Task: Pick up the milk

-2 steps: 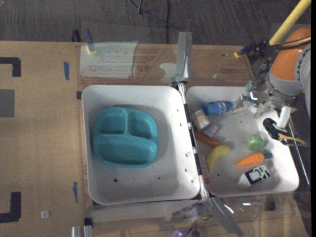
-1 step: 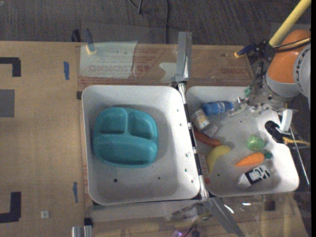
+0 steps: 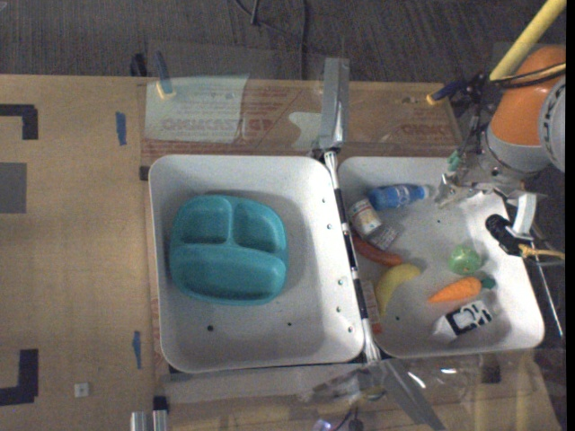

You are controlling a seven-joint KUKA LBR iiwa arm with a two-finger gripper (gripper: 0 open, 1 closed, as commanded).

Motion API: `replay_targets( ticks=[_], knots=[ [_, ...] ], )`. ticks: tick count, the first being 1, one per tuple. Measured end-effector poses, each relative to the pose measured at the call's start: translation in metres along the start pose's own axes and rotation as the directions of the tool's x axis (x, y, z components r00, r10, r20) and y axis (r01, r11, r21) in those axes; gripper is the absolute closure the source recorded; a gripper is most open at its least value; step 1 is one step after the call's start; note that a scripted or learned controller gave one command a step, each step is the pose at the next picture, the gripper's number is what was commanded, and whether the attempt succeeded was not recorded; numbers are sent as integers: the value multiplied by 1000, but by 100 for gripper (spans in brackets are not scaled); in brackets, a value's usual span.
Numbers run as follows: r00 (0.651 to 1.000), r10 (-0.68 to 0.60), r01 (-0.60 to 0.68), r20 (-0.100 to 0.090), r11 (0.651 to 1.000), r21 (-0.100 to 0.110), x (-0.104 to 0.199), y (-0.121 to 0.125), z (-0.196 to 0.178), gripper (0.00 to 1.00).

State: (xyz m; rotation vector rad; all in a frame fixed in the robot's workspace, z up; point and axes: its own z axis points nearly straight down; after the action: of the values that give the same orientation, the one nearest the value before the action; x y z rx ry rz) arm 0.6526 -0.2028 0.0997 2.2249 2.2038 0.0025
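Left bin point(image 3: 180, 330): tray point(image 3: 228, 248) only. Right bin point(image 3: 530, 326): milk point(image 3: 466, 318) at 5 o'clock, carrot point(image 3: 458, 289) just above it. My gripper point(image 3: 467, 182) at 1 o'clock; spread or pressed, cannot tell. Risk: descending near the carrot, nudging it, missing the milk.

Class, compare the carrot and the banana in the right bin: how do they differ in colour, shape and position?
The carrot is orange with a green end; the banana is plain yellow. The carrot tapers to a point; the banana is curved and blunt. The carrot lies nearer the bin's right side, the banana nearer the divider. Both lie flat in the right bin.
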Motion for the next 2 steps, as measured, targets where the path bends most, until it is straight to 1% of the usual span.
replay_targets(
  ticks=[1,2],
  knots=[
    [931,364,-364,-2,931,6,-7,4,-94,100],
    [829,560,-560,0,829,8,7,16,-159,100]
  ],
)
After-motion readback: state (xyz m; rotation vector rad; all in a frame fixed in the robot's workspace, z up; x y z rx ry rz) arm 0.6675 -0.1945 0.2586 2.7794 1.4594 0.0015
